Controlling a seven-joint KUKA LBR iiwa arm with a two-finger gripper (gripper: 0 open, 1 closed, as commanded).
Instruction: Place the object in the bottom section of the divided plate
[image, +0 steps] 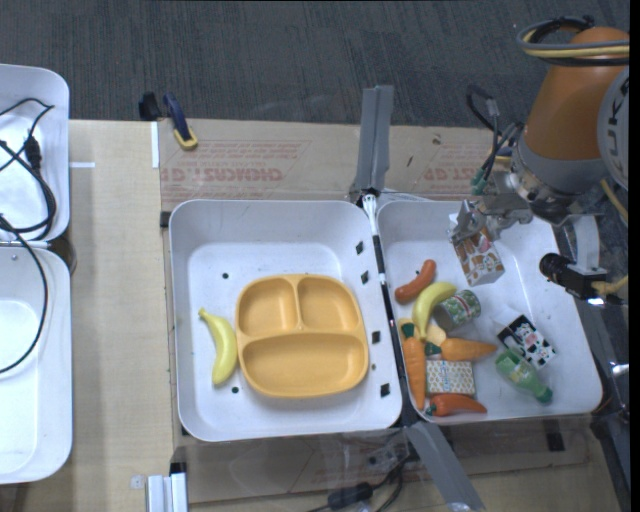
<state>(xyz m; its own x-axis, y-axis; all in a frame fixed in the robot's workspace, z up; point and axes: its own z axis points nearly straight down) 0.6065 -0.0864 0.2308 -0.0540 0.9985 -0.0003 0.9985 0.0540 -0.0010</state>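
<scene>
The orange carrot (458, 404) lies nearest, at the right bin's (585, 400) front edge. The jaws (478, 225) hang above that bin's back, closed on a small printed packet (479, 254) dangling beneath. The divided plate (300, 335) sits in the left bin (190, 330), leftward and forward of the jaws, its wide bottom section (300, 362) bare.

I see the yellow-orange divided plate (301, 335) lying flat in the left bin, centre-low of frame. Its wide bottom section faces me. The object itself I can't tell.
</scene>
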